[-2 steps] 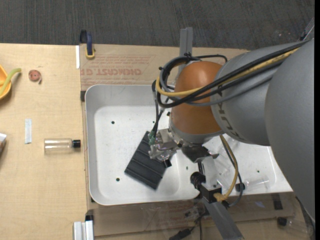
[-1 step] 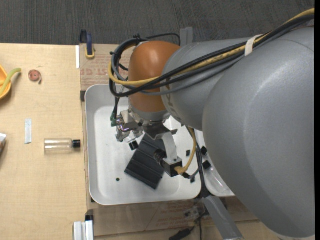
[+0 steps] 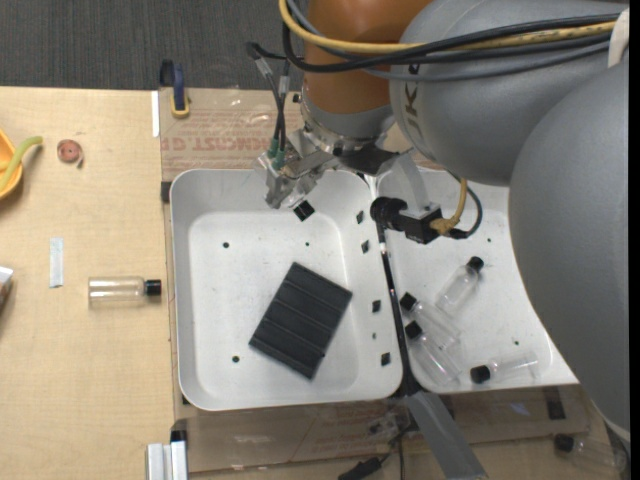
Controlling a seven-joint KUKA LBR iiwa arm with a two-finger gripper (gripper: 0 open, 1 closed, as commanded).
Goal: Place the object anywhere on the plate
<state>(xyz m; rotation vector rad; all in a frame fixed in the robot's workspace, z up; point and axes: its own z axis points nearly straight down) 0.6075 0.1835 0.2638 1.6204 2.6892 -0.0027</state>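
A black ridged plate (image 3: 300,320) lies flat and slanted in the left bin (image 3: 200,368), near its front middle. My gripper (image 3: 286,190) hangs over the back of the left bin, above and behind the plate. It is shut on a small clear vial (image 3: 296,202), whose black cap (image 3: 305,210) sticks out toward the lower right. The vial is off the bin floor and apart from the plate. The arm's orange band and grey body cover the upper right of the view.
The right bin (image 3: 530,363) holds several clear vials with black caps (image 3: 458,286) (image 3: 500,370). A divider (image 3: 392,298) runs between the bins. On the wooden bench to the left lie another vial (image 3: 122,288) and a yellow object (image 3: 10,163).
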